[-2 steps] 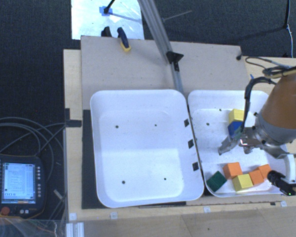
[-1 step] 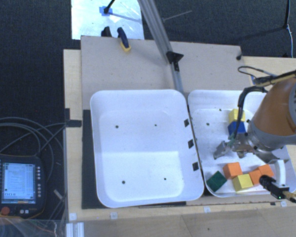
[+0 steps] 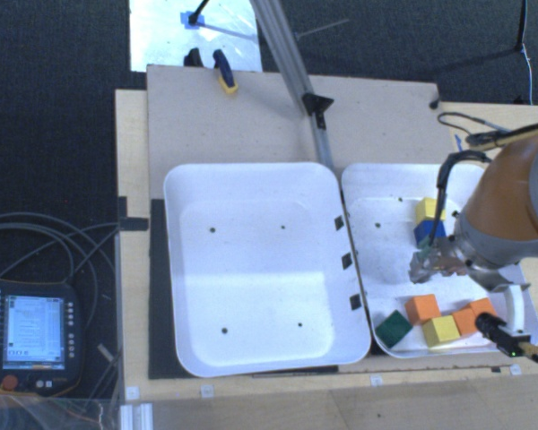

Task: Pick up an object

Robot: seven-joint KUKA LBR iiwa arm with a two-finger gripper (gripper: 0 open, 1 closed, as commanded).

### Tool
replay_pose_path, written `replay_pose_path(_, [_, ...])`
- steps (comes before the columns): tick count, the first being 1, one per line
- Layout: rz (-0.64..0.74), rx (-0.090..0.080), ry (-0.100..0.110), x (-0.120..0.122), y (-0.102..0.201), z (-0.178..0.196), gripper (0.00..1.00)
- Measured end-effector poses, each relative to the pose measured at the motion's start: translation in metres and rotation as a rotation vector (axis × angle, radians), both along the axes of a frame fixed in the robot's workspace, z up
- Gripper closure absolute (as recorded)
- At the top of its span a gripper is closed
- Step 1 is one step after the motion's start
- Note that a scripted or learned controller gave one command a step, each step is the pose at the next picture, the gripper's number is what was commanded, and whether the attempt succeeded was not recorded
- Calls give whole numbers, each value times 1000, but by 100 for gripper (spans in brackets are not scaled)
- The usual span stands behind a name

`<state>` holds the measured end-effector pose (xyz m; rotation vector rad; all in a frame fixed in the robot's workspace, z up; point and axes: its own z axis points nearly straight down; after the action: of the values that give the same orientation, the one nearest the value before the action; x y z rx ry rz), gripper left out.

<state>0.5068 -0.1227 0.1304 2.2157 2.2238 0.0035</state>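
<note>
Camera view shows the gripper (image 3: 423, 267) low in the right bin (image 3: 369, 195), just beside the blue block (image 3: 428, 232) — probably lining up a pick. Whether it grips anything, I cannot tell — other blocks cluster near the front wall.

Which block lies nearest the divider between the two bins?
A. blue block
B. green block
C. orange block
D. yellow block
B: the green block sits at the right bin's lower left corner, closer to the divider than the orange block beside it.
</note>
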Motion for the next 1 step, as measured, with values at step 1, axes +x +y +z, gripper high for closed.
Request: replay_pose_path(1, [0,-2,-4,-6,-4,60,100])
